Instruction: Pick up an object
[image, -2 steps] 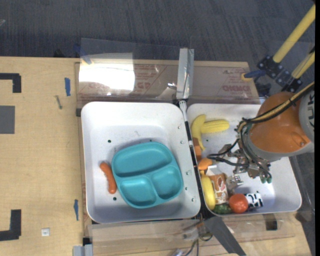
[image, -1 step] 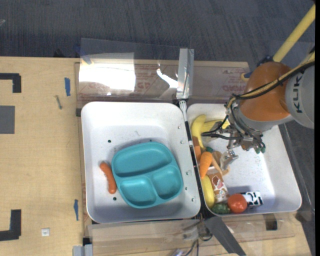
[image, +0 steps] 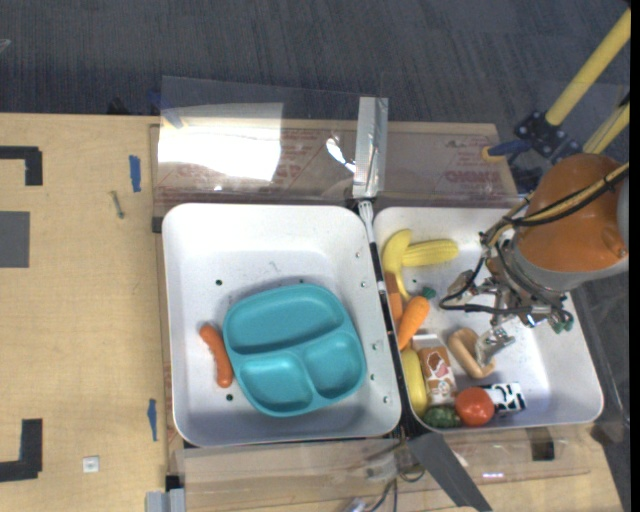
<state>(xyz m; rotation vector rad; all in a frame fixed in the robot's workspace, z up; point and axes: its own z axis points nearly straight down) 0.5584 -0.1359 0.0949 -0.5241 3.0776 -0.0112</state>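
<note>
1. Gripper (image: 497, 335): a metallic assembly with dark cables, hanging below the orange band (image: 575, 215) of the arm, over the right bin (image: 570, 385). Whether its fingers are parted or closed cannot be told at this resolution; no object is seen between them.
2. Hot dog (image: 468, 353): a tan, rounded bun with a glossy surface, lying on the bin floor just beside the gripper tip, toward the bench's left and front. Contact between the two cannot be judged.
3. Small carton (image: 436, 368): a flat printed box with brown and white faces, immediately left of the hot dog.
4. Tomato (image: 474, 405): a smooth red sphere near the bin's front edge, with a black-and-white patterned piece (image: 510, 397) beside it.
5. Carrot (image: 411, 320): an orange, tapered cone lying against the bin's left wall, with a yellow elongated item (image: 413, 378) in front of it.
6. Corn cob (image: 430, 251) and banana (image: 395, 250): both yellow, the first cylindrical, the second curved, lying in the bin's rear left corner, well apart from the gripper.
7. Left bin (image: 190, 240): a shallow white tray with rounded corners, holding a teal plate (image: 292, 347) with three compartments of smooth plastic and an orange-red sausage (image: 217, 354) touching the plate's left rim.
8. Bench (image: 70, 300): a pale wood-coloured surface bearing both bins.
</note>
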